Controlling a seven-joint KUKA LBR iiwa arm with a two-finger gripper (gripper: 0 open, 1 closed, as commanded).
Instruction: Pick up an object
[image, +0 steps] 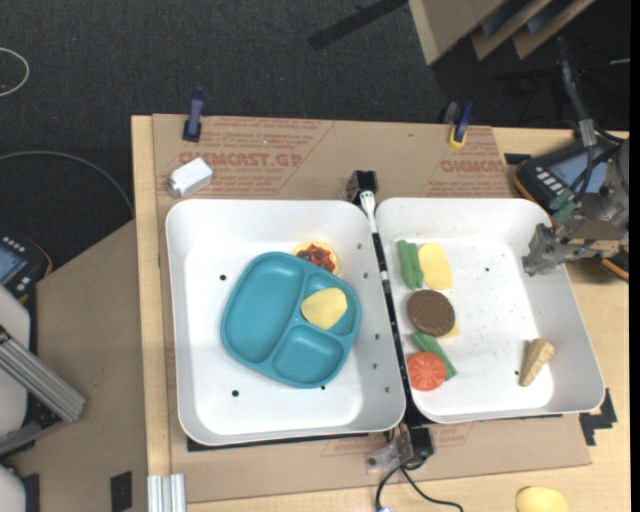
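We found the gripper (545, 255) at the right rim of the right bin (500, 385), near that bin's upper right corner, and we could not tell how it stood or whether it had hold of anything; nothing showed beneath it. No object was named for the pick, so we judged the nearest candidates. All lay left of the gripper and lower in the camera view. The closest was the tan wedge (536, 361), almost straight below the gripper along the same rim, its long axis running nearly up and down the view with a slight tilt. The others sat well apart, by the bin's left wall: a green pod (410, 264) with its long axis up and down, a yellow block (435, 266) touching it, a brown disc (432, 312) just below, and a red tomato (426, 371) on a green leaf (437, 353).

Counted: two white bins, one arm, six pieces in the right bin. The left bin (200, 330) held one teal divided plate (262, 318), one yellow piece (324, 308) in the plate's upper right compartment, and one red-and-yellow piece (317, 256) at the plate's top edge. On the worktop (300, 160) lay one white piece (190, 177)
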